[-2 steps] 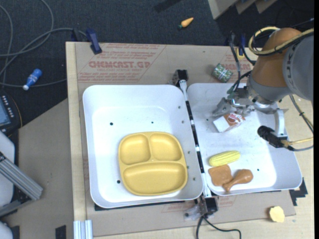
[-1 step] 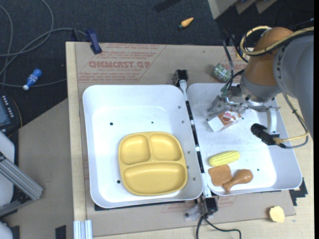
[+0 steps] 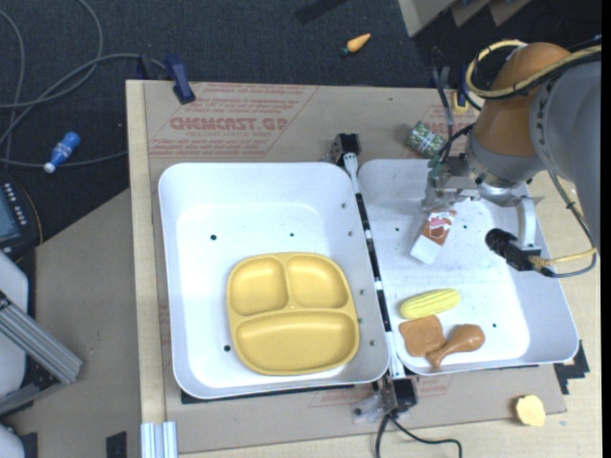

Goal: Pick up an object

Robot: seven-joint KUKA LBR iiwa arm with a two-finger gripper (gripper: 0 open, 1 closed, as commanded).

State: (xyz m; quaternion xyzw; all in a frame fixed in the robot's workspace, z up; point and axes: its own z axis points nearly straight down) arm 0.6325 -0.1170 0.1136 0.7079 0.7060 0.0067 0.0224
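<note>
Nearest the lens, the grey arm (image 3: 573, 113) is seen reaching in from the right, its orange band (image 3: 511, 103) bent over the right bin's far part. The pincer (image 3: 444, 195) is pointed down into the right bin (image 3: 539, 299); whether it is spread or pressed together cannot be told. A small red-and-white packet (image 3: 434, 233) is seen just below the pincer, tilted; whether it is touched or gripped cannot be told.

Further toward the bin's near edge, a yellow corn cob (image 3: 430, 302) is laid flat, with a brown slab (image 3: 418, 333) and a brown drumstick (image 3: 460, 341) just beside it, the two touching. A yellow divided plate (image 3: 291, 311) is placed in the left bin (image 3: 177, 194), toward its near side.

Both bins are carried on a table covered by a cardboard sheet (image 3: 248, 98), on which red print reading "CHEMCAST GP" (image 3: 229, 122) can be made out; the smaller lines are too blurred. A blue clamp (image 3: 179, 78) is fixed at the sheet's far-left corner. A green crumpled item (image 3: 426, 139) is seen behind the right bin, and a yellow lump (image 3: 530, 409) near the sheet's near-right corner. On the dark carpet (image 3: 239, 17), a grey cable (image 3: 57, 70), a blue-and-white bottle (image 3: 62, 150) and a small orange piece (image 3: 357, 42) are seen.
</note>
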